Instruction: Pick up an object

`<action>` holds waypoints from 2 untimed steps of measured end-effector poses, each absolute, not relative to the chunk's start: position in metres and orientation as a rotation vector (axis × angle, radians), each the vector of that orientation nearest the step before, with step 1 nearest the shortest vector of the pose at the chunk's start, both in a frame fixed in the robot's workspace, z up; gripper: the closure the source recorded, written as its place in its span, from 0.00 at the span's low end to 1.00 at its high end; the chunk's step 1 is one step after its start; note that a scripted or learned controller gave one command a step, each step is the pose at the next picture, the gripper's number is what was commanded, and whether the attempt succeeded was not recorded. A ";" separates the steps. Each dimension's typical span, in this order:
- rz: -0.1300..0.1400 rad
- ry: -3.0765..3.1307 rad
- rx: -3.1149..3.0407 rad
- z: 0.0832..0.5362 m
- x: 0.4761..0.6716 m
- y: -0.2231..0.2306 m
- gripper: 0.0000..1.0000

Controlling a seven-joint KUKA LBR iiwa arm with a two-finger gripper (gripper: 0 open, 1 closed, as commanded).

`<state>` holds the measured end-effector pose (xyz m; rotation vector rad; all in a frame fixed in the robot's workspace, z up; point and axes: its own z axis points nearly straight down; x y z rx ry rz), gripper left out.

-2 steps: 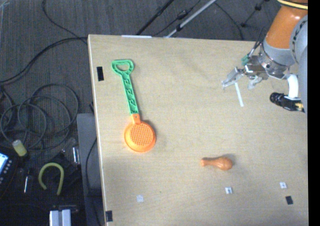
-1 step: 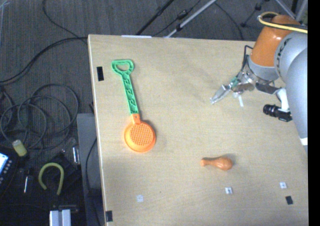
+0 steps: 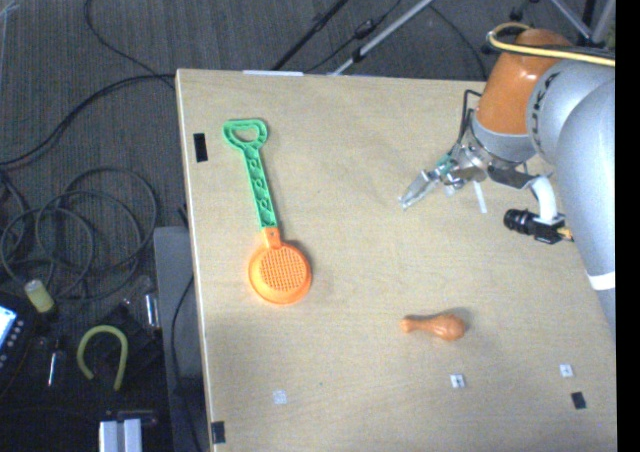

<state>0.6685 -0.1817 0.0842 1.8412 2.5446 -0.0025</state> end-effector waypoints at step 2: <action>-0.003 2.596 1.768 0.084 0.668 -0.147 0.00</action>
